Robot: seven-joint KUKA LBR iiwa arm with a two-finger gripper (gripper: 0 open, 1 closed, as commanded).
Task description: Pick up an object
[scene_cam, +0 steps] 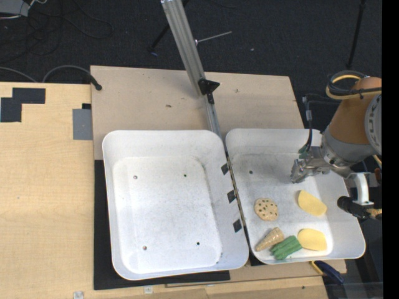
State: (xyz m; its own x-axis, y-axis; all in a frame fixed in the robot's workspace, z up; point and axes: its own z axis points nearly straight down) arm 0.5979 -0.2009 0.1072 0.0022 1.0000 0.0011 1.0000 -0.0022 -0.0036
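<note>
Several small items lie in the right bin (268, 145). A round chocolate-chip cookie (266, 209) sits near its middle. A yellow wedge (311, 204) lies to the cookie's right, and a second yellow piece (312, 240) rests near the front rim. A tan cone (269, 239) and a green piece (286, 248) lie together at the front. My gripper (301, 170) hangs over the right half of this bin, just above and behind the upper yellow wedge, with nothing seen between its fingers.
The left bin (124, 148) stands beside the right one, joined by black clips (231, 195). A slanted metal rail (187, 48) rises behind the bins. The arm's orange band (349, 117) sits at the right edge.
</note>
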